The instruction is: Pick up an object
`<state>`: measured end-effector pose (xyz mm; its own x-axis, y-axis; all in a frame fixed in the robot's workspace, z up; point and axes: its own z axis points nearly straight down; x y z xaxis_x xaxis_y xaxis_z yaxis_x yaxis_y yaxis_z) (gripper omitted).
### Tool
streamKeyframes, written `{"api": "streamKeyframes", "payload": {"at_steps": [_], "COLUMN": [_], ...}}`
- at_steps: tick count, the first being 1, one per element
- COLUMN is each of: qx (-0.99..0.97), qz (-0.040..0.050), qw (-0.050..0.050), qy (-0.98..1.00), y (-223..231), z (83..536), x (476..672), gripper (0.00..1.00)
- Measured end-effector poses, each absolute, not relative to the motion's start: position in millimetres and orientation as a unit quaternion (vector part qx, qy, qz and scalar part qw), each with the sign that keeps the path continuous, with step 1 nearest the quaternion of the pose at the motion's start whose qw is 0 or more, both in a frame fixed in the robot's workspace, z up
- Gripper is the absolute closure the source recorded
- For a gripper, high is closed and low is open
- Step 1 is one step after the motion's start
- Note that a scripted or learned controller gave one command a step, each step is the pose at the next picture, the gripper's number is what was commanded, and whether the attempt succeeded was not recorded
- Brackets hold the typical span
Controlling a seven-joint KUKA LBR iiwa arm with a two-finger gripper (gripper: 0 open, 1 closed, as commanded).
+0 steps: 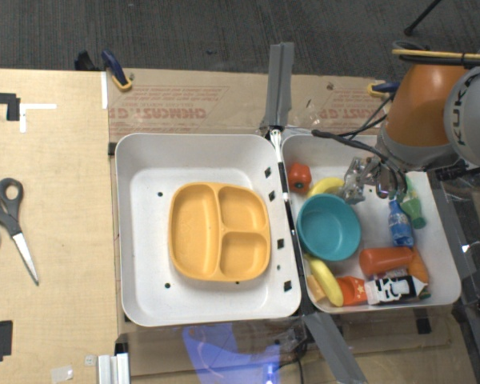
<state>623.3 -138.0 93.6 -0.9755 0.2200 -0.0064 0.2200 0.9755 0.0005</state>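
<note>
I see gripper (368,181) low in right bin (442,214), just up-right of teal bowl (329,227); can't tell claw state, nothing visibly held; yellow banana (326,186) touching bowl's upper rim, beside gripper; orange tomato (299,175) up-left of bowl; blue bottle (400,226) right of bowl; orange bottle (392,259) lower right; second banana (326,282) below bowl; yellow divided plate (220,232) left of bowl, in left bin (136,238).
</note>
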Motion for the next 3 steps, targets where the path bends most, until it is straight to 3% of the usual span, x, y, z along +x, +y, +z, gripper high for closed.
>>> {"api": "streamKeyframes", "payload": {"at_steps": [1,2,3], "qx": [0.206,0.047,0.047], "qz": [-0.0001,-0.0009,-0.0008], "qw": [0.002,0.003,0.003], "qy": [0.978,0.999,0.999], "y": [-106,-223,-222], "z": [93,117,117], "x": [626.2,613.1,613.1], "gripper": [1.0,1.0,0.0]}}
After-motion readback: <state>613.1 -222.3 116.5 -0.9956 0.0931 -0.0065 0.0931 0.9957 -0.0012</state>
